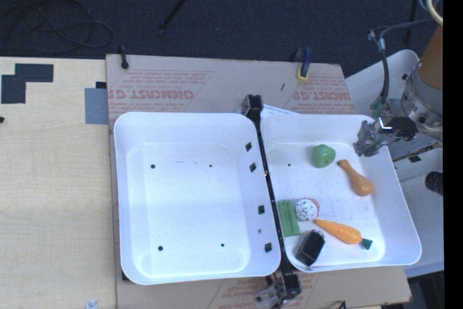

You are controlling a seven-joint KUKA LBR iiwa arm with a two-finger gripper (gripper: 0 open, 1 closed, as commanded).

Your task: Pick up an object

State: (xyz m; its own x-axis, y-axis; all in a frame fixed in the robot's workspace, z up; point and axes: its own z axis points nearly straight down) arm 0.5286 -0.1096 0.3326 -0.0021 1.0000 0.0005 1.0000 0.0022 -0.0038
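— Over the right bin's (405, 228) far right rim: gripper (367, 139), dark metal, at the end of the grey arm (427, 101) that enters from the right. Nothing seen between the fingers. Whether the jaws stand open or closed cannot be told; they read as one dark cluster.

— Objects in that bin?

— Five noted. Green ball-like lump (323, 155), rounded, matte, in the far half of the bin, just left of the gripper but apart from it. Tan-orange gourd shape (356, 178), thin neck pointing up-left, fat bulb down-right, lying near the right wall, just below the gripper. Orange carrot (338, 230), long and tapered, lying crosswise in the near half, with a small teal tip at its right end. White speckled ball (307, 209), just above the carrot's thin end. Flat green strip (287, 218), lying against the divider side, touching or nearly touching the speckled ball. Black block (310, 247), glossy, tilted, at the near rim, below the carrot.

— Left bin?

— White tray (130, 177), a few small dark dots on its floor. Both bins sit on a cardboard sheet (181, 87) with red print, on a pale wood bench (51, 184).
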